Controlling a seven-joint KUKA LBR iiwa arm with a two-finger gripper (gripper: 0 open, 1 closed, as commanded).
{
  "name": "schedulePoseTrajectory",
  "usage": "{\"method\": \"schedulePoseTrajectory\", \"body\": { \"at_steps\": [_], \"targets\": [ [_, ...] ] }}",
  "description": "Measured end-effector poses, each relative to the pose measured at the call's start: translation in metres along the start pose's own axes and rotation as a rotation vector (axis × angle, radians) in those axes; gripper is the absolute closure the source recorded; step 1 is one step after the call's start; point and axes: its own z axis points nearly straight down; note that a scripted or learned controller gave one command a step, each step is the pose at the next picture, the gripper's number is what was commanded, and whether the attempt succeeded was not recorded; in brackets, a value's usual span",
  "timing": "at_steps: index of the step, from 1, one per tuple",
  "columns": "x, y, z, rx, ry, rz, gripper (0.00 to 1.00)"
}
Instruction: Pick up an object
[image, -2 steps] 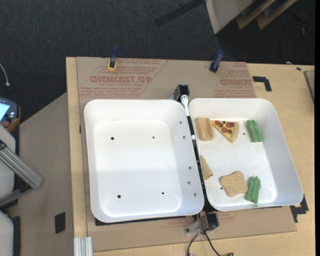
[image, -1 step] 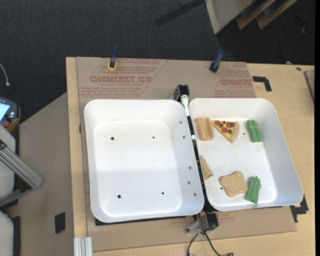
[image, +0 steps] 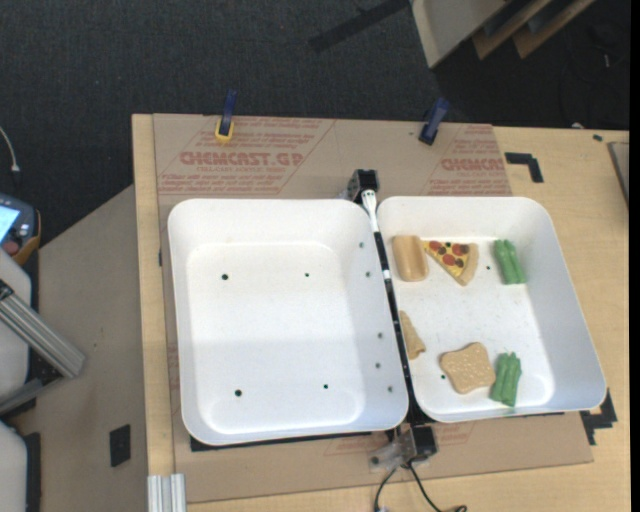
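Your arm and its tool are nowhere over the bins, so I cannot tell you its state. In the right bin (image: 560, 300) the pizza slice (image: 452, 258) lies toward 12 o'clock, between the bread roll (image: 407, 257) and a green pod (image: 509, 262); the toast piece (image: 467, 367) sits near 6 o'clock. These look like light, stiff, smooth toy foods, so you would likely do best pinching the roll across its narrow width.

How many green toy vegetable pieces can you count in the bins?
2. One green toy vegetable piece lies near the far right corner of the right-hand shallow white bin; the other green piece lies near its front right, touching a tan toast-shaped toy slice.
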Motion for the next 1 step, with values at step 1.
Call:
{"method": "schedulePoseTrajectory", "body": {
  "at_steps": [1],
  "targets": [
    [0.0000,0.0013,-0.0113,-0.006,-0.004,-0.001,1.00]
  ]
}}
